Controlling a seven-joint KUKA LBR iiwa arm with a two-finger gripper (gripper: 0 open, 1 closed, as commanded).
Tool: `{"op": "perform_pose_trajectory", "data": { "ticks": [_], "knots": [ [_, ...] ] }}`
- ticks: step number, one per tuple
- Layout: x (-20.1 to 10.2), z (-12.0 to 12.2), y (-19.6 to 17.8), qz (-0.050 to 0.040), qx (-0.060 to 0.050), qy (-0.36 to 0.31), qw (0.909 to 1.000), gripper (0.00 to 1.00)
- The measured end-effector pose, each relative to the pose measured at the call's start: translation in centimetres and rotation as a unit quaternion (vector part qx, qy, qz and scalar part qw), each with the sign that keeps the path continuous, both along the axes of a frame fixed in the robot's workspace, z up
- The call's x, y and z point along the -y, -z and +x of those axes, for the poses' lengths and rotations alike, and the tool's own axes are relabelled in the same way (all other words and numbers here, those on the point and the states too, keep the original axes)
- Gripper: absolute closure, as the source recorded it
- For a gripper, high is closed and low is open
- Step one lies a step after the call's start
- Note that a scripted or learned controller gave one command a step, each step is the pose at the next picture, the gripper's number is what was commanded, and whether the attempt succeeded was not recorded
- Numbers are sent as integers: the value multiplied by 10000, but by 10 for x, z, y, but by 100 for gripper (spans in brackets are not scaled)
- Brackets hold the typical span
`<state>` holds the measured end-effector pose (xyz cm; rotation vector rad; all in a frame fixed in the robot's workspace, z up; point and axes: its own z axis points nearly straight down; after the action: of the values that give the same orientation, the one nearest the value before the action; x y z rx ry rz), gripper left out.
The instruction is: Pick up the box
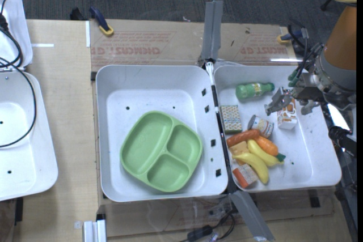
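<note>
I'm looking down on both bins now. The left bin carries a green divided plate, lying flat near its front. The right bin is the busy one: a green bottle lies on its side near the back wall, a small checkered packet sits by the left wall, and in front of that there's a heap — a carrot, a banana, a small tin can tipped over, and a red-and-white packet at the front edge.

The box — a small white carton with orange print — stands toward the right side of the right bin, right of the can and in front of the bottle. The gripper is over the back of that same bin, arm coming in from the right, its metal parts touching or overlapping the top of the box from my angle. I can't tell whether it's released or clenched, and I can't confirm the box is grasped; the box looks to be resting on the bin floor
</note>
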<state>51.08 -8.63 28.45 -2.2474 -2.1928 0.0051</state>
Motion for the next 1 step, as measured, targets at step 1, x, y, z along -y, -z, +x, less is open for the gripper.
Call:
{"op": "perform_pose_trajectory", "data": {
  "ticks": [1],
  "knots": [
    [1,1,-8,-6,-7,5,10000,100]
  ]
}}
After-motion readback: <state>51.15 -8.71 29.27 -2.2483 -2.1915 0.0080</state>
